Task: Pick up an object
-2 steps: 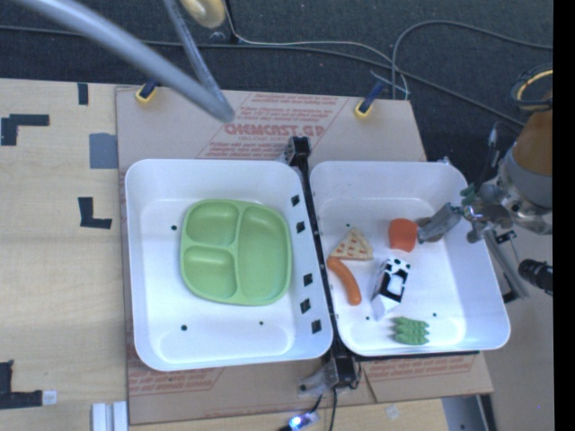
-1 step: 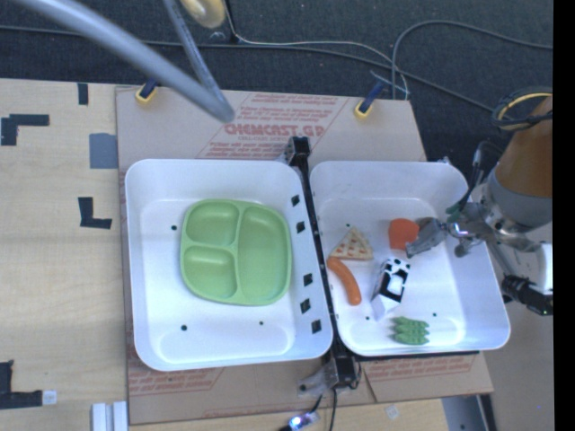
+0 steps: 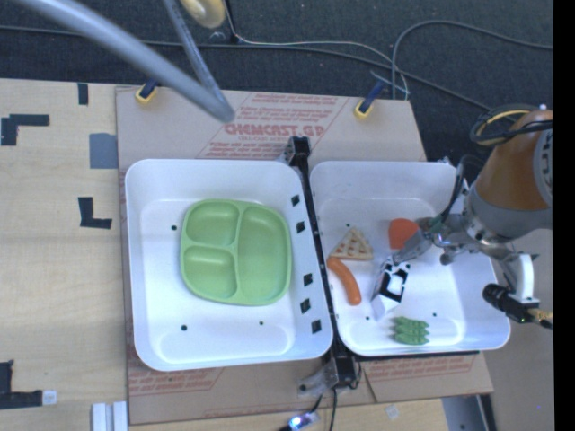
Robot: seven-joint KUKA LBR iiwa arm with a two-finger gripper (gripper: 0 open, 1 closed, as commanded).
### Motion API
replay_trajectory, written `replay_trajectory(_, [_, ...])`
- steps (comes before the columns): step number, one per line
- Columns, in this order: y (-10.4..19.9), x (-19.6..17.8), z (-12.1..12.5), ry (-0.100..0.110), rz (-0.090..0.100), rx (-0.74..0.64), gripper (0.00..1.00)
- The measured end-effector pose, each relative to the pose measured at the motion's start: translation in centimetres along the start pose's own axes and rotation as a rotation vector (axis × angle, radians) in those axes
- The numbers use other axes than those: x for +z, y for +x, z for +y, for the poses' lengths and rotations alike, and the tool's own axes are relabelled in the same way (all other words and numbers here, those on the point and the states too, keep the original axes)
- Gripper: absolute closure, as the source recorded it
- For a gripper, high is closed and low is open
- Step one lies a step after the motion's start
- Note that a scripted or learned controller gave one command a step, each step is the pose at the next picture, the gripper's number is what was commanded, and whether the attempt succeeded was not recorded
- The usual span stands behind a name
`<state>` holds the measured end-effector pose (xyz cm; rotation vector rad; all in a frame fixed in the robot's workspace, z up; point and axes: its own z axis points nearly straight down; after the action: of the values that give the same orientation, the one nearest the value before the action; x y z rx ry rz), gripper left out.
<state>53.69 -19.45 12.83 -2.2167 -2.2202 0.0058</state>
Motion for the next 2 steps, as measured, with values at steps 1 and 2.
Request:
replay_trajectory(1, [0.0, 2.0, 0.7, -0.023, -0.001, -0.002, 0.0])
replay_trajectory(2, [0.2, 0.8, 1.0, -0.03, 0.001, -0.003, 1.0])
